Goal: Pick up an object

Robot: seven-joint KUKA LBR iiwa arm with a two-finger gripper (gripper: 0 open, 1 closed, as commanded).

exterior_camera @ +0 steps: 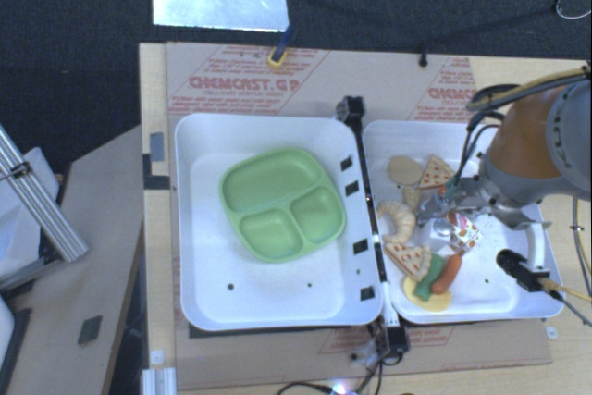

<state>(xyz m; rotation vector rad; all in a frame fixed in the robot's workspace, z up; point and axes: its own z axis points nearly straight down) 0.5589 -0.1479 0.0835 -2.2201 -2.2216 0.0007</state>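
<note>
The right bin [532,305] holds several toy foods. A tan cookie [403,168] and a pizza slice [435,172] lie at its back left. A croissant [400,217] lies by the left wall, with a second pizza slice [406,254] in front of it. Near the front lie a green piece [433,278], a red sausage [448,270] and a yellow piece [437,300]. My gripper [442,208] hangs low over the middle of this bin, right of the croissant. A red-and-white item [464,234] sits just below and right of it, partly hidden.
The left bin [208,291] holds a green divided plate [282,203]. A black-clipped divider [365,208] separates the two bins. The arm [527,143] crosses the right bin's far right side.
</note>
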